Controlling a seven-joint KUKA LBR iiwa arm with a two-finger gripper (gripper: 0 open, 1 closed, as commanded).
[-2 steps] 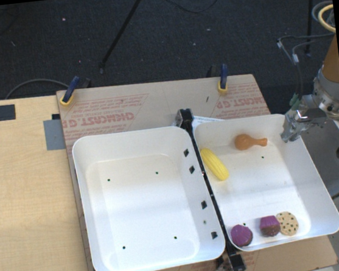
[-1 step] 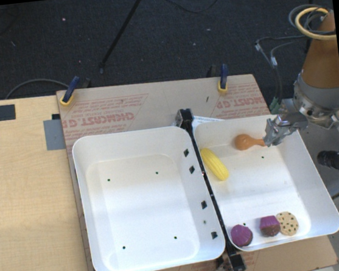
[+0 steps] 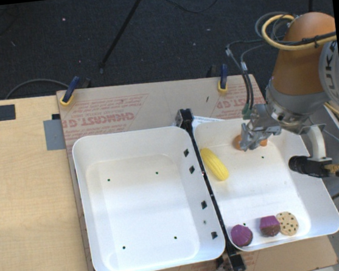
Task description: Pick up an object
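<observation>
**Gripper low at far end of right bin, over a small orange object**

From my remote view the gripper (image 3: 254, 135) is down in the right bin (image 3: 316, 206), near its far wall. A small orange object (image 3: 239, 142) sits just at the gripper's left side, partly hidden by it. I cannot tell whether the jaws are spread or closed, nor whether they have anything between them; the metal of the tool hides the tips from this slant. I will not log a grasp.

Other candidates in the right bin: a yellow corn cob (image 3: 214, 163) lying close to the divider (image 3: 200, 177) between the bins, well left of the gripper; along the near wall, a purple ball (image 3: 241, 234), a purple block (image 3: 269, 226) and a speckled cookie (image 3: 287, 223), packed in a row, the block and cookie touching. The left bin (image 3: 88, 172) holds nothing I can pick out.

Risks, as I judge them:
- The orange object looks offset to the gripper's left rather than centred. A close could clip its edge and squirt it away.
- It is close to the far wall; a nudge could pin it there.
- It is small, so a lift could come up bare. Check after the lift before logging success.
</observation>
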